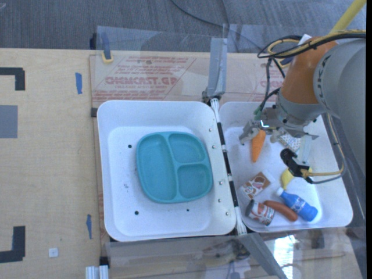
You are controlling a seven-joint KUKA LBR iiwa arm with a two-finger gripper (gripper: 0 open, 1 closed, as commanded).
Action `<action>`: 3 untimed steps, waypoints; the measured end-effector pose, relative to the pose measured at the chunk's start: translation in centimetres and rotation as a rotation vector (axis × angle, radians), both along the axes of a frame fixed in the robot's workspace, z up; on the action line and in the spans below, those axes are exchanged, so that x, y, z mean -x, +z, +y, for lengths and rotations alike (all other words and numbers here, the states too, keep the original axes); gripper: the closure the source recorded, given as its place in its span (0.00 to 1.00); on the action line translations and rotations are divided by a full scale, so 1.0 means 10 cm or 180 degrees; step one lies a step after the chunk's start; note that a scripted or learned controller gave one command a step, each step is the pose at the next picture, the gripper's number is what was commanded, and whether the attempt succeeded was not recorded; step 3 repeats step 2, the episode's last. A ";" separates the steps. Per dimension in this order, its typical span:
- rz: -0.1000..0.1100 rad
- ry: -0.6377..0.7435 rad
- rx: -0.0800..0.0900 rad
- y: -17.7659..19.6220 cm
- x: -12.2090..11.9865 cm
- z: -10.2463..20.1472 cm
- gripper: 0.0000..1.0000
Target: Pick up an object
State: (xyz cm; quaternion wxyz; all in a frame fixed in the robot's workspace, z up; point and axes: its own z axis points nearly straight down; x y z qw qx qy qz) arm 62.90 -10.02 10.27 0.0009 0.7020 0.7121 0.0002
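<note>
Two-finger gripper (257, 129) spread open over top of orange plastic carrot (256, 146), lying near left wall of right white bin (343, 214), nothing held; best to drop straight, straddle carrot, close across its width.

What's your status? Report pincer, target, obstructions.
Pincer over right bin, carrot at its tips, grip unconfirmed. Bottle, sausage, can and carton lie nearer, apart from carrot.
</note>
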 end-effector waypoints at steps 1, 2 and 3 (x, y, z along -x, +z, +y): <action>-0.0004 0.0009 0.0004 0.11 -0.01 0.00 1.00; 0.0003 0.0047 0.0001 1.37 -0.01 -0.05 1.00; 0.0003 0.0047 0.0001 1.37 -0.01 -0.05 1.00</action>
